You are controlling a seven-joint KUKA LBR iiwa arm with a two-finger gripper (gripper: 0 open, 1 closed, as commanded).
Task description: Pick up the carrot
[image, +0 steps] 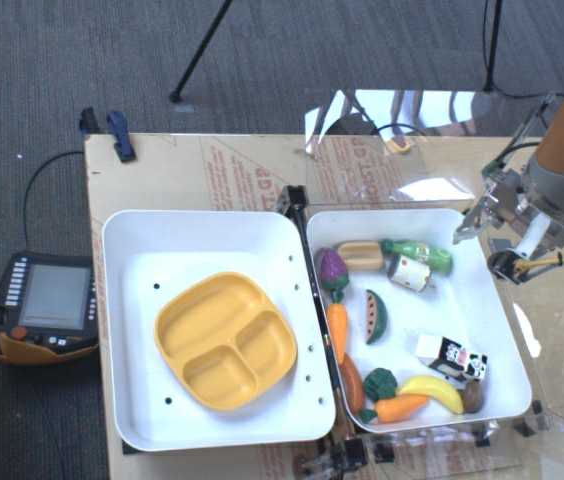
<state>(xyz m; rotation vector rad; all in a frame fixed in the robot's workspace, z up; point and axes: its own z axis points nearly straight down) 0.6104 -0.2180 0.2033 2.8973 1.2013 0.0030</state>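
I see two bins side by side on the desk (pixel 212 163). The left bin (pixel 127 268) holds a divided plate (pixel 224 340) near its middle. In the right bin (pixel 497 338), a carrot (pixel 336 330) lies along the left wall, just in front of the eggplant (pixel 332 267). A bread roll (pixel 360 256) and a bottle (pixel 418 256) sit toward the back, a watermelon slice (pixel 375 315) in the centre. Near the front lie broccoli (pixel 379 383), a second carrot (pixel 400 407), a banana (pixel 434 392) and a milk carton (pixel 452 357). The end effector (pixel 507 230) hangs over the right bin's back right corner, I think just outside its rim. A pendant (pixel 47 306) lies on the floor, left of the desk.
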